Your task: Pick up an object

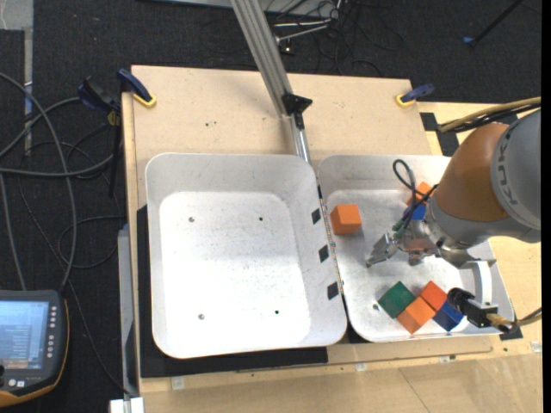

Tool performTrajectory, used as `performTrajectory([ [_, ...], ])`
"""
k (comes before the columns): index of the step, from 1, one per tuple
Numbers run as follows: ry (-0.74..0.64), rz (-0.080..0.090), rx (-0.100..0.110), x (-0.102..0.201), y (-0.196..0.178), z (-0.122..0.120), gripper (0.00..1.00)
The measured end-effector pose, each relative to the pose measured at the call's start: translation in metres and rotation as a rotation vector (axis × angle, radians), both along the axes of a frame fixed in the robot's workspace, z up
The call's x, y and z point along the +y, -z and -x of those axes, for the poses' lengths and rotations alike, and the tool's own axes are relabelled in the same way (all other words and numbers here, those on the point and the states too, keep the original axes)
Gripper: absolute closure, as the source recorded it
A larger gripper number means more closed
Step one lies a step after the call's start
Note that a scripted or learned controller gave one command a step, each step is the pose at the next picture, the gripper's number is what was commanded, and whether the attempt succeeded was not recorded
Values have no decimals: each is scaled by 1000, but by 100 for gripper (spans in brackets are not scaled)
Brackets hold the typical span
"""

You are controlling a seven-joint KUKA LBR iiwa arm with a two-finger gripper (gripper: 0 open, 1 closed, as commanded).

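An orange cube (346,218) lies in the upper left of the right bin (362,175). Near that bin's front edge a green block (396,299), an orange block (424,306) and a blue block (448,317) sit close together. My gripper (381,251) hangs low over the middle of the right bin, pointing left. It is below and to the right of the orange cube and above the green block, touching neither. Nothing shows in its grasp. A small orange piece (421,191) peeks out behind the wrist.
The left bin (172,179) lies beside the right one, with a raised rim between them. A slanted metal pole (263,46) runs down from the top to the bins' shared edge. My arm (491,183) covers the right bin's right side.
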State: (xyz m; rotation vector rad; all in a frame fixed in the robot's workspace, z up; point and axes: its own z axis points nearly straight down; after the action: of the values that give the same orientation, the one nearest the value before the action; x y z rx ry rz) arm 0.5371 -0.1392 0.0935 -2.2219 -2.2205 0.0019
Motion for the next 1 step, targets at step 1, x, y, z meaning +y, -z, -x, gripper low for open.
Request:
performTrajectory([
  [1,0,0,-3,0,-12,-1,100],
])
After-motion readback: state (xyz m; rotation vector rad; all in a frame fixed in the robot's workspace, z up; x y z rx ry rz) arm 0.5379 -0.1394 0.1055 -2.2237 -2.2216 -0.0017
